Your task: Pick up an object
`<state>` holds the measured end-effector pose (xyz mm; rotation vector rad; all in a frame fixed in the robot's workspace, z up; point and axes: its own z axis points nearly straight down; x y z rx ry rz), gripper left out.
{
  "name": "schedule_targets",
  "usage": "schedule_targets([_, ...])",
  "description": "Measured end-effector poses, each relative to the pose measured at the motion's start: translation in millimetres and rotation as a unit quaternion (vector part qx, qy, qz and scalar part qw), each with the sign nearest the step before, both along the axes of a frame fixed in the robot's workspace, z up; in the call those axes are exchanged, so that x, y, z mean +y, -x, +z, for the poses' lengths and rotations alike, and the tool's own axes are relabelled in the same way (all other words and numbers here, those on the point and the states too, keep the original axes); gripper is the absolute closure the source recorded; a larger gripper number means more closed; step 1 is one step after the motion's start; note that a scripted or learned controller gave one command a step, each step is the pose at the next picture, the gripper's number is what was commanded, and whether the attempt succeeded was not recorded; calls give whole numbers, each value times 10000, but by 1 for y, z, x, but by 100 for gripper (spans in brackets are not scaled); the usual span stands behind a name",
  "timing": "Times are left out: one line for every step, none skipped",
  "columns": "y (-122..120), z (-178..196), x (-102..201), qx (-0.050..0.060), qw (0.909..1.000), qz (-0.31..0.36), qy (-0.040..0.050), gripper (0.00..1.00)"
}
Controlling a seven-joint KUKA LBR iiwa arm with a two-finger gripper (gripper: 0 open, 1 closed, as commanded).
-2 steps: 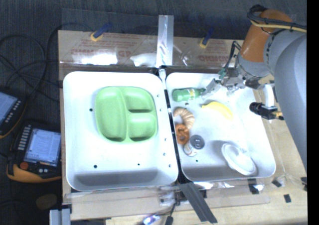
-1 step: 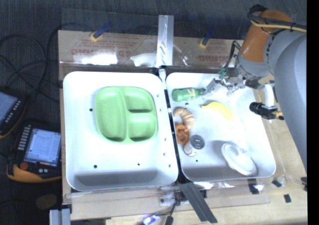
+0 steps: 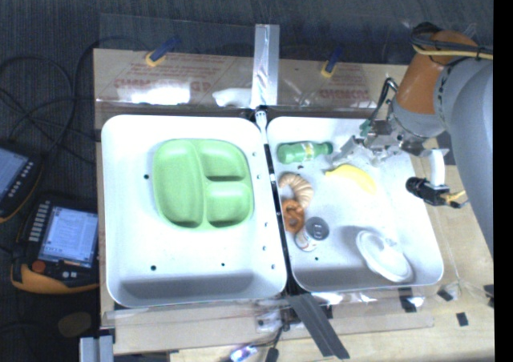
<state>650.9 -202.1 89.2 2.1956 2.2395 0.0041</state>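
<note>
claw (image 3: 353, 146) low in right bin | grip state: cannot tell | yellow banana-shaped plastic toy (image 3: 355, 177) just below-front, green plastic bottle (image 3: 303, 150) beside it to the left | risk: off-centre close skids off banana or nudges bottle

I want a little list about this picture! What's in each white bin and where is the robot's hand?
left bin: a green tray with three sections
right bin: green bottle lying down near the top, yellow thing, brown and tan toy by the divider, small round grey thing, white round thing
gripper: over the right bin, right above the yellow thing, beside the bottle
holding anything: cannot tell
</note>
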Motion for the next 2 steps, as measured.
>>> schedule_targets([11,2,1,-43,9955,-945,-44,0])
schedule_targets([31,3,6,-45,9662,-2576,-63,0])
